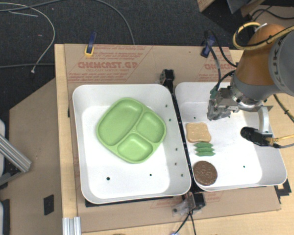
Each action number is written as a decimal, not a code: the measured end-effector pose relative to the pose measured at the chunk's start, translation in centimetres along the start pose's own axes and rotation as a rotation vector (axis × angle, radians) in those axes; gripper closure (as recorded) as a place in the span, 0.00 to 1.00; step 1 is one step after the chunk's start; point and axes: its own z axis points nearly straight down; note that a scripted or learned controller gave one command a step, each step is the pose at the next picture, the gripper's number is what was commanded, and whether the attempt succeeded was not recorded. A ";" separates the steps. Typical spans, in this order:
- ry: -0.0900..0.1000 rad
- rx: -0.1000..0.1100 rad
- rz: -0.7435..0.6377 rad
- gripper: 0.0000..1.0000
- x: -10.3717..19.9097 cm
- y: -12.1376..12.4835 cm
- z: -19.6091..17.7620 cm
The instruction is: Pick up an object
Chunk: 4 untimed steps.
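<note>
In the right bin (264,165) lie a tan slice of toast (197,131), a small green pea pod piece (204,149) just below it, and a round brown patty (205,173) near the bin's front left corner. My gripper (216,110) hangs over the bin's back part, above and to the right of the toast, apart from it. Nothing shows between its fingers.
The left bin (88,180) holds a green three-compartment plate (131,129). A black clamp (167,77) sits at the back between the bins. Cables run around the arm at the right, and a black cylinder (252,135) sticks out by the wrist.
</note>
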 end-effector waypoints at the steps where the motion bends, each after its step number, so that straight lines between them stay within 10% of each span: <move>1: -0.001 0.001 0.001 1.00 -0.8 0.3 -4.8; 2: -0.002 -0.002 0.001 1.00 -1.4 0.6 -11.2; 4: 0.001 0.004 -0.004 1.00 8.4 3.4 -9.3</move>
